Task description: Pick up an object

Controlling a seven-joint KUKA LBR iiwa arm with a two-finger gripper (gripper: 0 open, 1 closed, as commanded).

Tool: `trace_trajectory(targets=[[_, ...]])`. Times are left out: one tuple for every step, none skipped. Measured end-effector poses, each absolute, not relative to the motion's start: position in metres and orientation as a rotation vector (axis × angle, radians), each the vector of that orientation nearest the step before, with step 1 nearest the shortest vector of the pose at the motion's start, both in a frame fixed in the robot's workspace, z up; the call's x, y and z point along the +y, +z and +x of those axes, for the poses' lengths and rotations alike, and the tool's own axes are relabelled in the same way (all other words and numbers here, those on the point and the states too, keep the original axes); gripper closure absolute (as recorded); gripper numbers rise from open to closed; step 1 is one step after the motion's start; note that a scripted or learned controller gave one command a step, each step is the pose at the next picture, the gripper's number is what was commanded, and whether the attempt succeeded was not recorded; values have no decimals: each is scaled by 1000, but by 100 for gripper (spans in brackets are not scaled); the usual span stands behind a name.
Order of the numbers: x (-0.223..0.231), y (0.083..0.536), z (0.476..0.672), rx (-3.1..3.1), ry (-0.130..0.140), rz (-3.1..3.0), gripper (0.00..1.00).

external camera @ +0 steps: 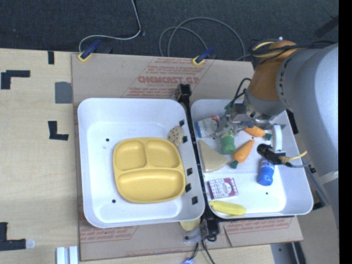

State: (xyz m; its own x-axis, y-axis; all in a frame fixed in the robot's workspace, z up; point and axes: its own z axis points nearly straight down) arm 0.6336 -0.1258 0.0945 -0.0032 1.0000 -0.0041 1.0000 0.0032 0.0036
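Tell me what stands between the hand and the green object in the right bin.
Nothing visible does. The hand sits right above the green object, with the orange carrot beside it, not between.

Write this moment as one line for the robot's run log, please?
phase: reaching | gripper: low in right bin, over green object | nothing seen held | left bin: yellow divided plate

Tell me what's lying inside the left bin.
In the left bin lies a yellow divided plate, with a small speckled die beside its far right corner. Whatever is under the plate is covered.
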Motion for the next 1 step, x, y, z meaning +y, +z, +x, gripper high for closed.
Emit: trace_trajectory(targets=[[-61,189,634,2228,8,2212,100]])
